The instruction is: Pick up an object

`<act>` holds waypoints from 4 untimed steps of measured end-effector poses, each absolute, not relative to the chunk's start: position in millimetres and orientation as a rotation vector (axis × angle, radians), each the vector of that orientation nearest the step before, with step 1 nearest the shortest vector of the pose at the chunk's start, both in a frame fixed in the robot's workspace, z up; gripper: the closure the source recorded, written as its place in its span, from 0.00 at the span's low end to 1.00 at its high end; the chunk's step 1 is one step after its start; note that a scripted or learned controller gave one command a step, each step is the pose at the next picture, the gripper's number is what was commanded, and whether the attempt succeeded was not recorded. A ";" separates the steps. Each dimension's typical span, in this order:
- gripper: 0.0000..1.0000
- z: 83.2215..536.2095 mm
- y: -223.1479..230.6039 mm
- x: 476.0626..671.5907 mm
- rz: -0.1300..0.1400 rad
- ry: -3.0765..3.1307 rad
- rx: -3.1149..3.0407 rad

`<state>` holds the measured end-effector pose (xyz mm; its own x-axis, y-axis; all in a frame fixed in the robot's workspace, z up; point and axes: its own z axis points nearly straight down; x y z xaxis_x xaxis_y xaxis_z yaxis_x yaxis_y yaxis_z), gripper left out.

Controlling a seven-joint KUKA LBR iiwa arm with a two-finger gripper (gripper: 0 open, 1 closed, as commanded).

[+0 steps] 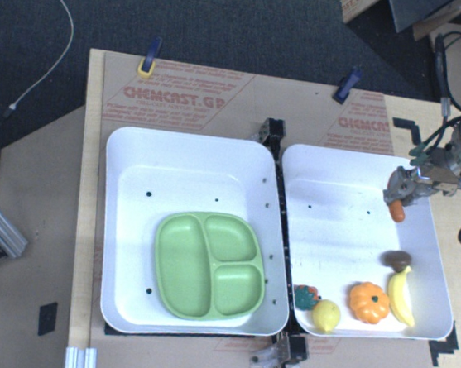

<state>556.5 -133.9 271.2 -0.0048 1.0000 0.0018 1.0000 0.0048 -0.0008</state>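
Orange carrot-like piece (pixel 397 212) hangs at the end effector (pixel 399 197), above the right bin (pixel 349 235)'s far side

It appears pinched between narrowed fingers; probably light, stiff, smooth plastic, so slippery; a mid-body hold seems safest.

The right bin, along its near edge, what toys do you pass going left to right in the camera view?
Teal and orange toy → lemon → pumpkin → banana.

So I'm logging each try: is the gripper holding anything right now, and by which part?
It looks so: a small orange object sits at the gripper, gripped by its upper end, lower end hanging free above the right bin.
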 end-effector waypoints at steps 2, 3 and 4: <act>1.00 239.9 -32.0 548.7 0.001 -2.221 -2.219; 1.00 234.8 10.3 540.9 0.001 -2.224 -2.214; 1.00 224.6 60.0 538.4 0.002 -2.224 -2.212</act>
